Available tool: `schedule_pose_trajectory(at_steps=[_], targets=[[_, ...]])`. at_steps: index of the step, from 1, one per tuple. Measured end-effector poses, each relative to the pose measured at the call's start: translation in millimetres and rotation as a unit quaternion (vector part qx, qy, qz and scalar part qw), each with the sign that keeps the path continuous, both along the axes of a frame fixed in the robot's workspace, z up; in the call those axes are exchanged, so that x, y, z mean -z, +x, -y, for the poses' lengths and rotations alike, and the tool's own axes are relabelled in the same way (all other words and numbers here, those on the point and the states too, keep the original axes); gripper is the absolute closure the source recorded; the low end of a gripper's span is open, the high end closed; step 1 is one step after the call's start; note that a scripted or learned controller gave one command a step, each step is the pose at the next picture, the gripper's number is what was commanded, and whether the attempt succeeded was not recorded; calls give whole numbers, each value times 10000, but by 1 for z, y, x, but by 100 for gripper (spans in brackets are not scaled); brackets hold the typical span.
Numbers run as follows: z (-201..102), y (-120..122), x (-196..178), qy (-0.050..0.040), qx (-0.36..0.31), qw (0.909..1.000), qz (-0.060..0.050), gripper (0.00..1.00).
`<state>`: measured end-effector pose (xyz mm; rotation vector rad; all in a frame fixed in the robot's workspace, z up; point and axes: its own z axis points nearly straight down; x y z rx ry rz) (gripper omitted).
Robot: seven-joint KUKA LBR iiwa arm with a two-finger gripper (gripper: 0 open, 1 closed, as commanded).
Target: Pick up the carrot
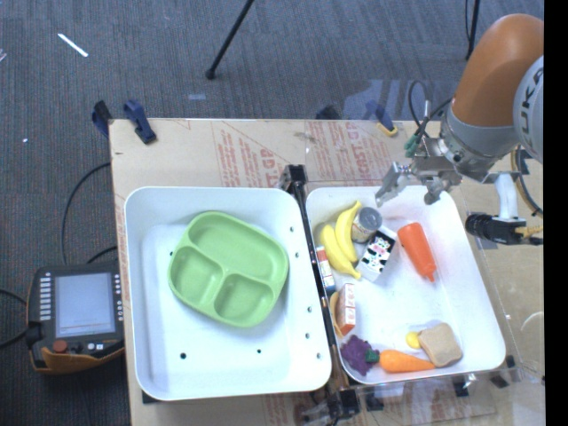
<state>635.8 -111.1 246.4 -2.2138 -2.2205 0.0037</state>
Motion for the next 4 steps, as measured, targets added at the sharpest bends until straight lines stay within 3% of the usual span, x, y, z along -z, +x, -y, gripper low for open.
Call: schedule_pose_trajectory(at_steps=[1, 2, 3, 4], targets=[[56, -40, 64, 1, -595, 9982, -26, 0], [82, -69, 162, 6, -6, 10000, 5, 0], [91, -148, 163, 17, -5, 10000, -23, 0], [12, -161, 163, 16, 404, 9992, -17, 0]])
